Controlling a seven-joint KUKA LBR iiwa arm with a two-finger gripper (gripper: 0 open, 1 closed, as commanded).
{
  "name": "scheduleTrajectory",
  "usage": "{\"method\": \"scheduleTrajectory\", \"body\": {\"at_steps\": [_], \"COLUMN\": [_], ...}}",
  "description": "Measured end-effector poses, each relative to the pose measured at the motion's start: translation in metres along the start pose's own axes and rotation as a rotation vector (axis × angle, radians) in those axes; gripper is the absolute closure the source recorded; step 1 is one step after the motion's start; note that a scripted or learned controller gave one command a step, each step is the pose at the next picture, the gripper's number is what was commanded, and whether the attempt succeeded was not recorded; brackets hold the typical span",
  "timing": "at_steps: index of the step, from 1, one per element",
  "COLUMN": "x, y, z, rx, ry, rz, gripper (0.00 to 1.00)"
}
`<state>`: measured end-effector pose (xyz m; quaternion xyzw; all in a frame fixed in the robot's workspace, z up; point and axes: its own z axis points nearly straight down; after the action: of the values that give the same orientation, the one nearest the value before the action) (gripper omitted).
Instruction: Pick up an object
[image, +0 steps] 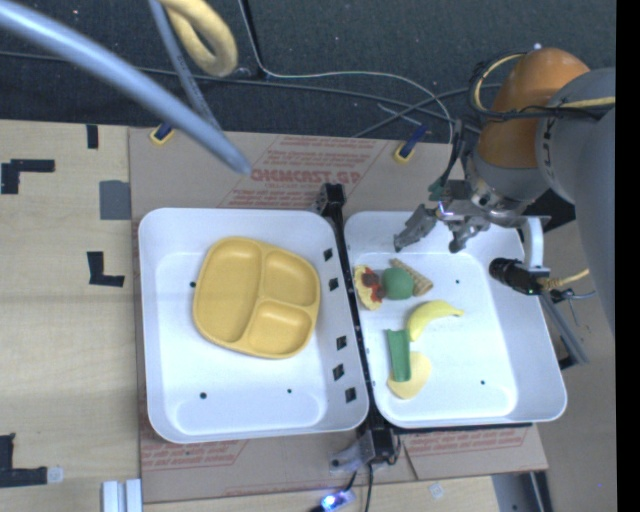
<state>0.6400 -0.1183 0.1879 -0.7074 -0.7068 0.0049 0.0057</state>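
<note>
In the right bin (520, 330), at about seven o'clock from my hand (440, 232), lies the banana (432, 316): likely light, stiff plastic, smooth and curved, so I'd pinch it across its thick middle. My hand hangs spread wide with nothing between its fingers, above the bin's far edge.

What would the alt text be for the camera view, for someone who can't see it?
A grey robot arm's open gripper hovers over the back of the right white bin, holding nothing, above a toy banana and other toy food pieces. The left white bin holds a yellow divided plate.
</note>
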Motion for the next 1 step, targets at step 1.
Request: {"method": "scheduleTrajectory", "body": {"at_steps": [1], "x": [0.0002], "y": [0.0030], "z": [-0.0073], "rx": [-0.013], "ry": [-0.001], "rz": [-0.002], "gripper": [0.00]}}
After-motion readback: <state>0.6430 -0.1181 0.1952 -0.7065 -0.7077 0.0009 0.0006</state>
